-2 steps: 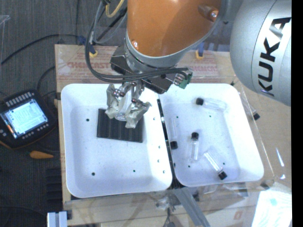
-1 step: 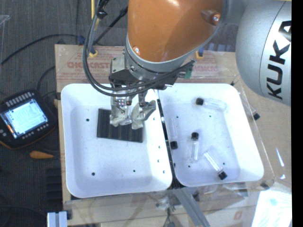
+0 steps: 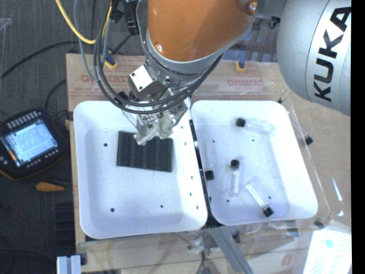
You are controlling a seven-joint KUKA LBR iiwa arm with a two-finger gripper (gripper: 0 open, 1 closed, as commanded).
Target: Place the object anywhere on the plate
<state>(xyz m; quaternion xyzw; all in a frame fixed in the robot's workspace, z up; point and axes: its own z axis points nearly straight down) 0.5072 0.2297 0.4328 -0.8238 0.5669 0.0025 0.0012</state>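
The tool (image 3: 153, 131) is parked over the dark ribbed plate's (image 3: 145, 152) 12 o'clock edge in the left bin (image 3: 94, 210); what it's doing can't be made out. Small clear vials (image 3: 255, 125) with black caps are scattered in the right bin (image 3: 296, 204) at 3 o'clock. Probably light, slick, rolly, breakable, so best grabbed mid-body, across the tube.

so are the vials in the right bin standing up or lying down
Lying down: the vials rest on their sides on the right bin floor.
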